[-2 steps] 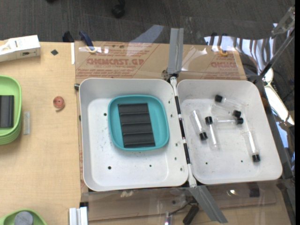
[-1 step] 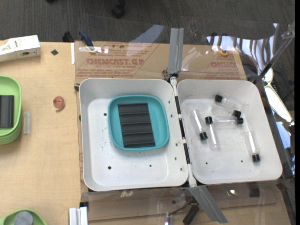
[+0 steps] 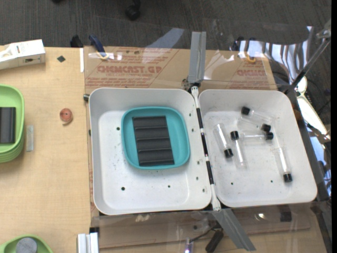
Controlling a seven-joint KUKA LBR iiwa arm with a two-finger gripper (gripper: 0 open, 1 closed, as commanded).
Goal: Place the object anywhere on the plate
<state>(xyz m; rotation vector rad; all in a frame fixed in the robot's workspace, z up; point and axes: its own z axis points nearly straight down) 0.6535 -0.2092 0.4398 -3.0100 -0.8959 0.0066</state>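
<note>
The worktop carries two shallow white bins side by side in the middle of the frame. The left bin holds a teal plate with a dark ribbed block lying on its middle, so bare teal shows mainly around the rim. The right bin holds a scatter of clear tubes with black caps; which of them is the object to move cannot be told. One tube lies near the bin's left wall, another tube just beside it, a third tube toward the lower right, and more sit near the upper middle. They look light, stiff and smooth, likely to roll or slip out of a pinch, and possibly brittle if squeezed hard. A hold across the middle of the barrel, square to its length, seems safest. The gripper's state cannot be told from this view. The plate and tubes are well apart, with both bin walls between them.
</note>
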